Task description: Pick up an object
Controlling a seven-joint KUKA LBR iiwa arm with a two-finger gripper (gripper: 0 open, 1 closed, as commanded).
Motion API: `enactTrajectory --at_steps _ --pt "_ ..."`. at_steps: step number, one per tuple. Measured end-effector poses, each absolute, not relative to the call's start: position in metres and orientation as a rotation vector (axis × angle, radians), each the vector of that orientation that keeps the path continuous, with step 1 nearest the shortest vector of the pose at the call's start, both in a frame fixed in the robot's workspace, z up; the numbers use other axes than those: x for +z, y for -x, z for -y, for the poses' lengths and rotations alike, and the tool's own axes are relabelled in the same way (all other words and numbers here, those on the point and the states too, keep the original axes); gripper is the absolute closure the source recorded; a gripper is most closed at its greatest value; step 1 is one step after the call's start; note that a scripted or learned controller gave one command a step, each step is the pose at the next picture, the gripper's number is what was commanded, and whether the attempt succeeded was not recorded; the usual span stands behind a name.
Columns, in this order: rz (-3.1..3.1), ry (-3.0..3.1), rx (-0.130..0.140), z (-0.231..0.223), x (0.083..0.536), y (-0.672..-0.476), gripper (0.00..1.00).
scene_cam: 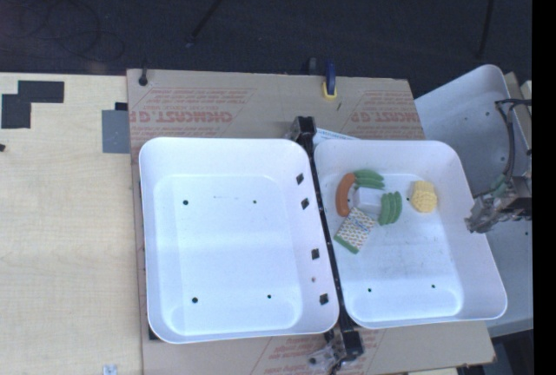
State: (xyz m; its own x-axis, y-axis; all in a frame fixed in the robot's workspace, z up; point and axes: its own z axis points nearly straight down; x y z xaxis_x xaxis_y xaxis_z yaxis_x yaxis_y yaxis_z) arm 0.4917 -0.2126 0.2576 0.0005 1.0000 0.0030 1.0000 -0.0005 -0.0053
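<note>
White bins sit side by side; the right bin (473, 278) holds an orange sausage (345, 194) among other toys; the gripper (488, 213) hovers at its right rim, grip state unclear; reaching in comes next.

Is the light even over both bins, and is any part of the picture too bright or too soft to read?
Camera view: the left bin is nearly washed out; the right bin is bright too, though its yellow piece and orange sausage shape keep colour; the gripper at the right edge looks blurred.
</note>
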Motion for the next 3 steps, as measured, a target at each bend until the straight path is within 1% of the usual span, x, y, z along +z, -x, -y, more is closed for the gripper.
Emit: enactTrajectory --at_steps 1,2,3 --pt "2.223 2.205 0.004 0.100 0.214 -0.479 1.00" --pt "2.214 2.235 0.006 0.220 0.244 -0.474 1.00" --pt "2.234 2.220 -0.009 0.171 0.356 -0.477 1.00"
